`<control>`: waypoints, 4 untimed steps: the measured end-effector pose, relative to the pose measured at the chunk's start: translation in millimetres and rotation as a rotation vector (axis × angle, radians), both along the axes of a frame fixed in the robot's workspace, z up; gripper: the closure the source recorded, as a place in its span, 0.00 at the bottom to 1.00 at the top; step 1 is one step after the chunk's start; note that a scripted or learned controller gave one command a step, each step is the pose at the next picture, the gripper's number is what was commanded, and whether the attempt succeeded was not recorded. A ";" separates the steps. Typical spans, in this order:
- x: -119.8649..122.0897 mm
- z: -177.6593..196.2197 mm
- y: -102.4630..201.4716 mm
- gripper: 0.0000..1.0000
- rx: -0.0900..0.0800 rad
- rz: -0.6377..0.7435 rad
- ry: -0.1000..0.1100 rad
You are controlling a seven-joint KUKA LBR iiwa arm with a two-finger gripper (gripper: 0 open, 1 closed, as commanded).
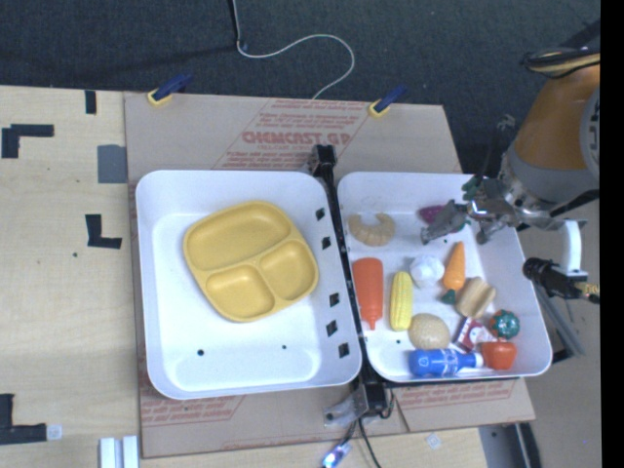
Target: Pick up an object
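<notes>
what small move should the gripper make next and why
Probably lower the gripper a little down and left toward the small white object. The gripper sits over the right bin's upper part with nothing seen between its fingers, and the toys lie just below it.

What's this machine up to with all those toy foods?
A robot arm reaches in from the right, its pincer hanging over the upper part of the right bin. That bin holds toy foods: a croissant, a carrot, corn, a potato, a blue bottle and more. I can't see anything between the pincer's fingers. The left bin holds just a yellow divided plate.
</notes>
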State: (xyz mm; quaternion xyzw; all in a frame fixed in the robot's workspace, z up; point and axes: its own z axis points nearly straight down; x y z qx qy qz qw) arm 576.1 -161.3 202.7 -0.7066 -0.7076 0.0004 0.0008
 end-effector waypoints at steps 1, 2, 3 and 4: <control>-79.9 -8.8 59.9 0.00 0.004 0.001 0.008; -91.8 114.0 138.6 0.00 0.002 0.010 -0.011; -91.5 233.2 195.0 0.00 0.001 0.007 -0.014; -92.1 235.9 191.9 1.00 -0.003 0.001 0.000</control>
